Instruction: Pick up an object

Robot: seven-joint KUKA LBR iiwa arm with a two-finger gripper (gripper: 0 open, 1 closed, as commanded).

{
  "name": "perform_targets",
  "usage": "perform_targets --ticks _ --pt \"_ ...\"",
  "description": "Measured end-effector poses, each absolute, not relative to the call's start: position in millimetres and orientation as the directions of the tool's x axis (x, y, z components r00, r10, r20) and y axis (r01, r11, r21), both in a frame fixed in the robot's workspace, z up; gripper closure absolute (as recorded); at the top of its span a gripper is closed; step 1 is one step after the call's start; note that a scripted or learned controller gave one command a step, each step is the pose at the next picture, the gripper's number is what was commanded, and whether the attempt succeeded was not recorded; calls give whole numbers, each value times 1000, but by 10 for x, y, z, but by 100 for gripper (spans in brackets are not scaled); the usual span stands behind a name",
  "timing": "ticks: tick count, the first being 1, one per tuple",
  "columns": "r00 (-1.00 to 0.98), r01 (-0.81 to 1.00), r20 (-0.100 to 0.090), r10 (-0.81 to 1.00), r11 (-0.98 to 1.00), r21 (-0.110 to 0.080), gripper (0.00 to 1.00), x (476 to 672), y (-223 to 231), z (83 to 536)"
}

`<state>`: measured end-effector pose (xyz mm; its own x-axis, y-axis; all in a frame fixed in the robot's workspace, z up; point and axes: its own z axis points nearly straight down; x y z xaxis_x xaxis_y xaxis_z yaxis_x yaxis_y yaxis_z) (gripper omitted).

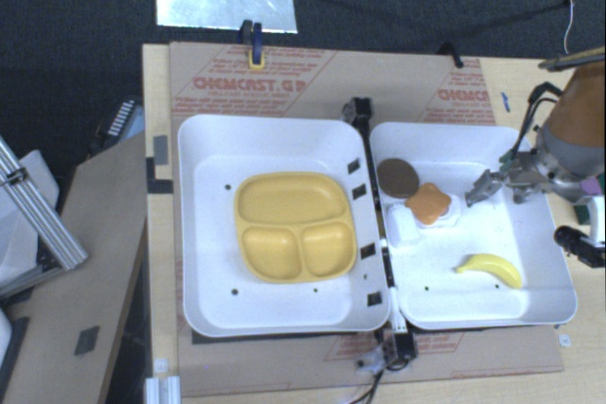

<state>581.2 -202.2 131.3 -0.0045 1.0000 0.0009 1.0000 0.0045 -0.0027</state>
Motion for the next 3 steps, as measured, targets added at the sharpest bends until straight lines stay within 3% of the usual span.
perform_targets --ticks 1,3 --pt "-5 1000 -3 1000 5 5 100 5831 -2035 1459" --pt "-5 1000 -3 1000 5 9 100 5834 -1970 2553"
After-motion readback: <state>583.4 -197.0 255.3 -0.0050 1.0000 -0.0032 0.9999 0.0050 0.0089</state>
